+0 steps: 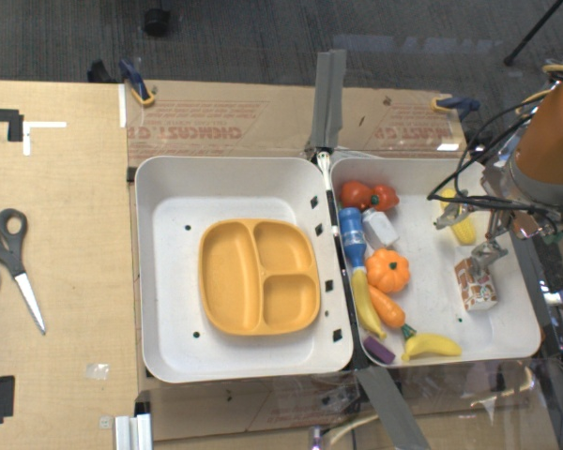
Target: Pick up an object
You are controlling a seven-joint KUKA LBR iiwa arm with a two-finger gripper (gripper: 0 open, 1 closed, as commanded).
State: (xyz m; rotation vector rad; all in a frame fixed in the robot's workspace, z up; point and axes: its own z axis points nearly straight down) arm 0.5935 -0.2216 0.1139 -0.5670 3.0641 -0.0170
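My arm: it enters at the right edge of the frame, the orange band cut off by the border, dark cables looping across it.
My pincer [489,248]: low over the right part of the right bin [507,345]; its metal tips point down-left, but cables and glare blur them, so I cannot tell how they stand, and I make out nothing between them.
Patterned packet [476,285]: lies flat just below my pincer tips, near the bin's right wall; whether I touch it I cannot tell.
Small yellow piece [462,227]: just upper left of my pincer, partly crossed by a cable.
Left side of the right bin: a red tomato [356,194] at the top, then a blue bottle [350,231] and a white block [379,228], an orange pumpkin [388,270], a carrot [388,307] and a yellow corn-like piece [365,306]; they overlap, so edges are hard to separate.
Banana [432,347]: near the bin's bottom rim, with a purple piece [379,350] to its left, half tucked under the rim.
Left bin [159,251]: holds a yellow divided plate [260,277], upright, three compartments.
Scissors [15,261]: on the wooden board at the left edge of the frame, one handle loop cut off.
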